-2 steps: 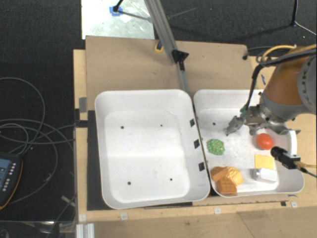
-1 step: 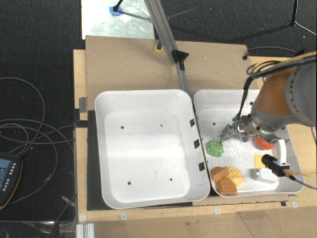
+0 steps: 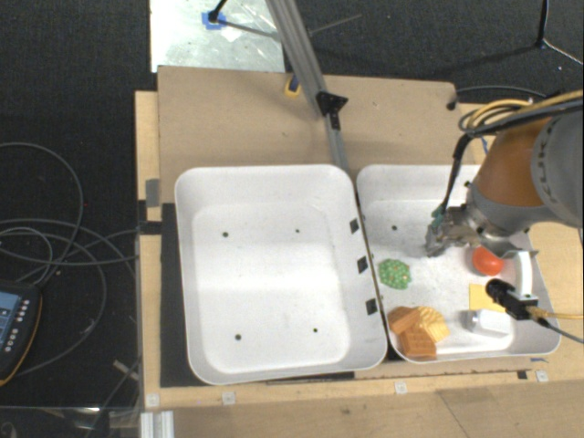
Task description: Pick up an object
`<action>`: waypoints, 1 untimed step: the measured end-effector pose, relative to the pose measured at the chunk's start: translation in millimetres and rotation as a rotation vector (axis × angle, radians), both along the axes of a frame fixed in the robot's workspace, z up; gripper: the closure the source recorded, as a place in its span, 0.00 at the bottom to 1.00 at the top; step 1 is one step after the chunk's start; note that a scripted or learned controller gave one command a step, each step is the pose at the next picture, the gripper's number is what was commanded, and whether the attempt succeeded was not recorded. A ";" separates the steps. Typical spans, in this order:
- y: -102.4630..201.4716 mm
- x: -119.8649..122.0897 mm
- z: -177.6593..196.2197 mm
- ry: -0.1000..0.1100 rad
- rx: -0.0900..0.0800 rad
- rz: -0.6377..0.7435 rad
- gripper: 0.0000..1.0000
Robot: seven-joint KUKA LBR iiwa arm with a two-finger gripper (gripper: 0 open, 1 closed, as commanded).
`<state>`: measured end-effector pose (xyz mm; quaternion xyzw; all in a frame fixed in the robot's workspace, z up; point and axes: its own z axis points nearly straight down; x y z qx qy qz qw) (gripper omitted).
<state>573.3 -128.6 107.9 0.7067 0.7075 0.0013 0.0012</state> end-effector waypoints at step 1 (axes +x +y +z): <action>0.3 4.8 64.3 -0.004 -0.002 0.004 1.00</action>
